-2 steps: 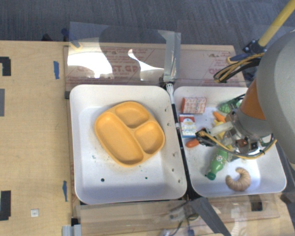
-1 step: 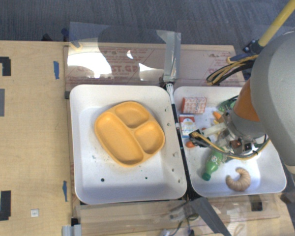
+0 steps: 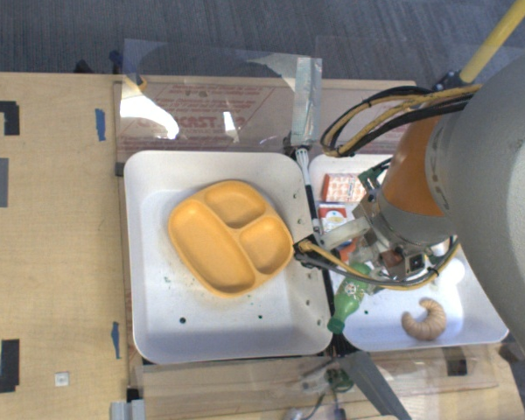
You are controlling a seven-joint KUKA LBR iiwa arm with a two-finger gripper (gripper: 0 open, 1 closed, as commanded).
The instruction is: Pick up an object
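The arm reaches down into the right bin (image 3: 472,318). Its gripper (image 3: 368,256) is low over that bin's left part, mostly covered by the wrist and its cables. A green bottle (image 3: 347,300) lies tilted just below the gripper, with its cap end resting on the divider between the bins. A red and white box (image 3: 338,197) lies at the bin's far left, just beyond the gripper. A tan croissant-shaped toy (image 3: 426,318) rests near the bin's front. A yellow divided plate (image 3: 230,235) sits in the left bin (image 3: 153,322).
The arm's grey body and orange band (image 3: 416,178) cover much of the right bin. Black and yellow cables (image 3: 376,112) loop above the wrist. A clear plastic sheet (image 3: 201,112) lies behind the left bin. The wooden bench (image 3: 48,234) extends to the left.
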